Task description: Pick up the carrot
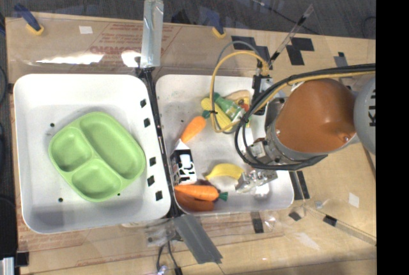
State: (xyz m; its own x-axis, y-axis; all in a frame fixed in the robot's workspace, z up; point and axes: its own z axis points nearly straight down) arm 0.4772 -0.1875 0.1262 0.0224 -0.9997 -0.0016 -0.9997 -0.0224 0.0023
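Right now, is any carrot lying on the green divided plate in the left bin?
No. The green plate bears nothing; both carrots lie in the right bin, one near its middle and one at its near edge.

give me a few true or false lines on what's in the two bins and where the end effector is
1. The green three-compartment plate lies in the left white bin. True.
2. Two orange toy carrots are in the right white bin: a small one near the middle, a larger one by the front edge. True.
3. The yellow toy banana rests on the green plate. False: it lies in the right bin, just above the larger carrot.
4. The end effector is over the left bin. False: it is low in the right bin, beside the banana.
5. The larger carrot is between the end effector's fingers. False: it lies apart, to the end effector's left in the view.
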